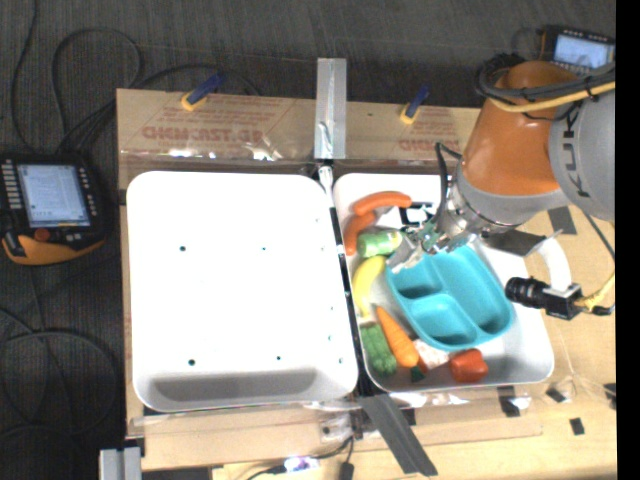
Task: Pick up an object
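Note:
The right bin (535, 353) holds several toy foods. An orange sausage (376, 203) lies at its far end, with a green piece (376, 241) and a yellow banana (366, 278) below it. A blue divided tray (455, 298) sits tilted in the middle. A carrot (398, 336), a dark green vegetable (377, 348) and a red tomato (468, 365) lie near the front wall. My gripper (418, 240) is low in the bin, at the tray's far left corner and next to the green piece. The wrist hides how its tips stand.
The left bin (235, 288) sits beside the right one, with a thin wall between them. A teach pendant (48, 208) rests on the floor at far left. Blue and yellow clamps (200, 90) hold the cardboard behind the bins.

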